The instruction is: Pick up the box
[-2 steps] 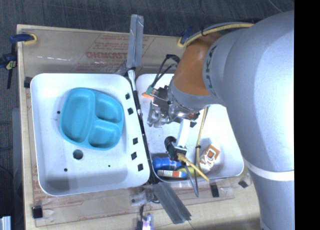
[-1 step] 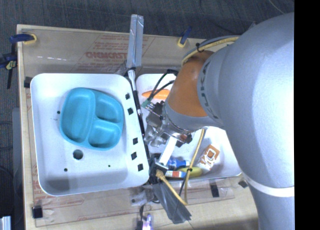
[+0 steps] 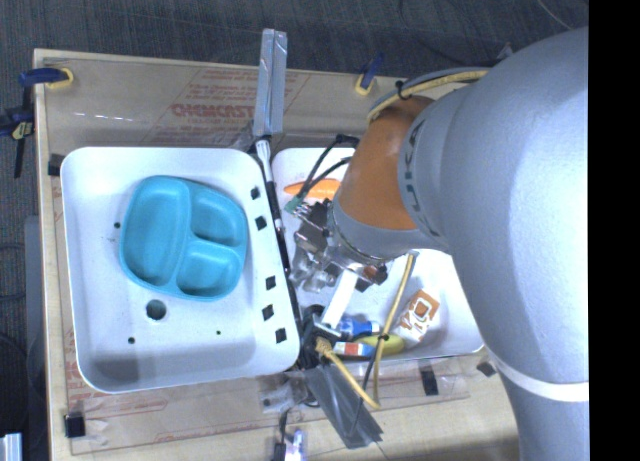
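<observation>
A small white box with orange markings (image 3: 422, 312) lies near the front right of the right bin (image 3: 450, 347). My gripper (image 3: 318, 275) hangs low over that bin's left side, close to the divider between the bins. It is to the left of the box and apart from it. The grey arm with its orange band (image 3: 385, 174) covers much of the right bin.
The left bin (image 3: 95, 249) holds a blue divided tray (image 3: 185, 236). In the right bin an orange item (image 3: 318, 189) peeks out at the back, and a blue-and-white tube (image 3: 355, 328) and a yellow item (image 3: 392, 344) lie along the front wall.
</observation>
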Robot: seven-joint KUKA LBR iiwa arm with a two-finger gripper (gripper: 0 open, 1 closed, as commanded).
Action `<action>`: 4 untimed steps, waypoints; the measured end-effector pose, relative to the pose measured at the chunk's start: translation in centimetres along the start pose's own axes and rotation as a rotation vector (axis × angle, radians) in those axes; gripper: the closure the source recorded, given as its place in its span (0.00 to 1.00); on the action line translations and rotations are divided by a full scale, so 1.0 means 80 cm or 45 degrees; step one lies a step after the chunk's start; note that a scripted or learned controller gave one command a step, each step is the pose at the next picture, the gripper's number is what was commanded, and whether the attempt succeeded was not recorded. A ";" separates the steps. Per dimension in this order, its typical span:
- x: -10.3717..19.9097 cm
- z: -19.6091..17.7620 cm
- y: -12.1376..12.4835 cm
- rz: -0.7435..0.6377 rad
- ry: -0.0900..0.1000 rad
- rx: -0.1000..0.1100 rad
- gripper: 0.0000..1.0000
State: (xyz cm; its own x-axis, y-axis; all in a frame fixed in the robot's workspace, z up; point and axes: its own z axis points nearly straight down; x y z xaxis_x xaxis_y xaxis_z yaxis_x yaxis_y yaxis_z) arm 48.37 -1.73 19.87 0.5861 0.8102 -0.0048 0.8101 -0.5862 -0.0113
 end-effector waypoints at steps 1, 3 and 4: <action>0.009 -0.042 -0.018 0.629 0.007 -0.006 1.00; 0.051 0.001 -0.050 0.745 -0.002 0.004 1.00; 0.096 -0.229 -0.064 0.939 0.013 -0.012 1.00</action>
